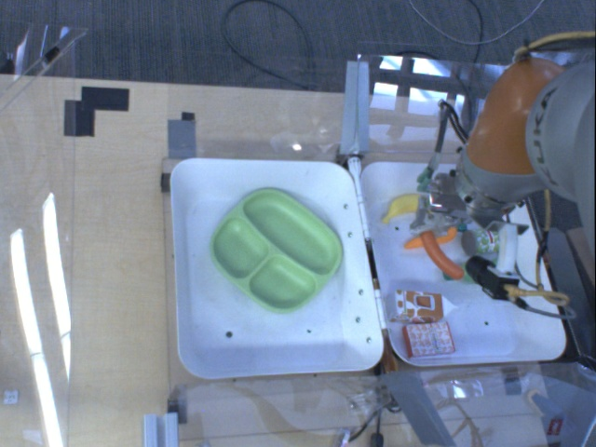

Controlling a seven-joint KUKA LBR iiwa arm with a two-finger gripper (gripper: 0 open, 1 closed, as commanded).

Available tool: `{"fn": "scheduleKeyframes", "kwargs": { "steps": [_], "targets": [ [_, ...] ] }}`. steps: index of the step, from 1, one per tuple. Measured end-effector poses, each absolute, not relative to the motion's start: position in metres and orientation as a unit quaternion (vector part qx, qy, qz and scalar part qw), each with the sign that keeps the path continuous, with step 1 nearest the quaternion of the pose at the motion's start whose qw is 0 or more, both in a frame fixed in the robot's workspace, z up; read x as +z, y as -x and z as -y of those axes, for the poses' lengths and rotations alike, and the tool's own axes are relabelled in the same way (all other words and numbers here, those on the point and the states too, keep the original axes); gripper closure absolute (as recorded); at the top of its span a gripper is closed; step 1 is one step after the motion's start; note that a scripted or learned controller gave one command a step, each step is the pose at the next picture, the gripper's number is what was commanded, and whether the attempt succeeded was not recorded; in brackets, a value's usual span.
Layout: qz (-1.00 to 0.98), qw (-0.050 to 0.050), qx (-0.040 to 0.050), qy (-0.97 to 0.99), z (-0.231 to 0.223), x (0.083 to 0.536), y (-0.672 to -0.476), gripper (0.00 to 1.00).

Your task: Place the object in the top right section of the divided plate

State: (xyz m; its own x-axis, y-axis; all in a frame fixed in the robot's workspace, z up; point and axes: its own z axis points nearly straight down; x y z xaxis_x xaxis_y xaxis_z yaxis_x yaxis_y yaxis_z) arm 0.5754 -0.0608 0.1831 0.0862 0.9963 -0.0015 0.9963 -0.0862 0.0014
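This is looking like a robotics lab: a pale wooden bench (93,277) is bearing two white bins (270,357), cables (270,40) are trailing over grey carpet (168,7).

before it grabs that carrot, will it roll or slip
Probably. The carrot looks long, rounded and tapered, so it may roll sideways when nudged. Its smooth, glossy-looking skin may slip. It looks like a small toy, likely light and stiff.

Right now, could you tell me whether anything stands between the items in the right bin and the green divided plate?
Yes: the raised rims where the two bins meet run between them. The green divided plate sits in the left bin; the gripper hangs over the right bin, by the banana and carrot.
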Motion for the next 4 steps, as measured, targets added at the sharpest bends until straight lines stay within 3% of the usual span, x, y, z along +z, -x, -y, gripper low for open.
{"fn": "scheduleKeyframes", "kwargs": {
  "steps": [1, 2, 3, 4],
  "targets": [
    [-0.694, 0.0, 0.0003, -0.72, -0.022, 0.183, -0.592, 1.0],
    [-0.746, 0.002, 0.001, -0.666, -0.086, 0.251, -0.617, 1.0],
    [-0.8, 0.0, 0.0, -0.6, -0.141, 0.202, -0.626, 1.0],
    [-0.779, 0.0, 0.0005, -0.627, -0.215, 0.194, -0.62, 1.0]
  ]
}}
